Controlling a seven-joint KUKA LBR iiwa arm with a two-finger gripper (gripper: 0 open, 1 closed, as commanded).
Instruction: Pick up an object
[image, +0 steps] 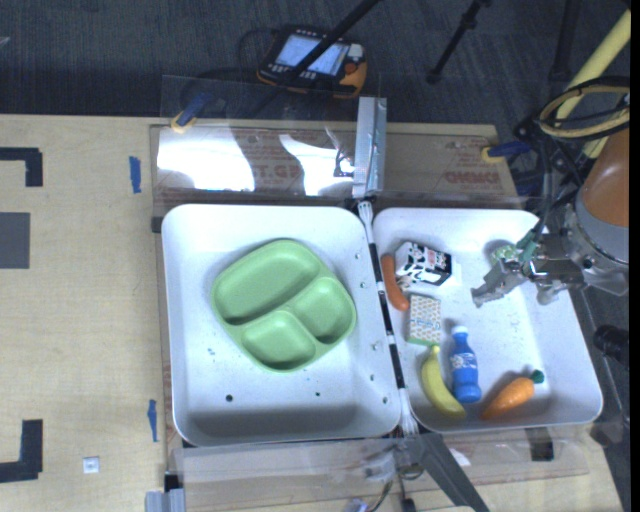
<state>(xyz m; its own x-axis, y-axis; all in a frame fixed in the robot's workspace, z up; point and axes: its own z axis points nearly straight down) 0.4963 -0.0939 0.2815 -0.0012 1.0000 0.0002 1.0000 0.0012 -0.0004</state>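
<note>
Camera view, nearest first: the carrot (509, 394), blue bottle (462, 364) and banana (437, 381) crowd the right bin's (560, 345) front edge, probably scattered as pick candidates. Behind them lie a patterned card (424, 318), a sausage-like piece (393, 281) and a black-and-white carton (424, 263). A green divided plate (283, 302) fills the left bin (190, 330). Farther back, the gripper (497, 277) hangs over bare bin floor, wrist reaching in from the right, tilted; its opening I cannot tell, nothing visibly held.
</note>
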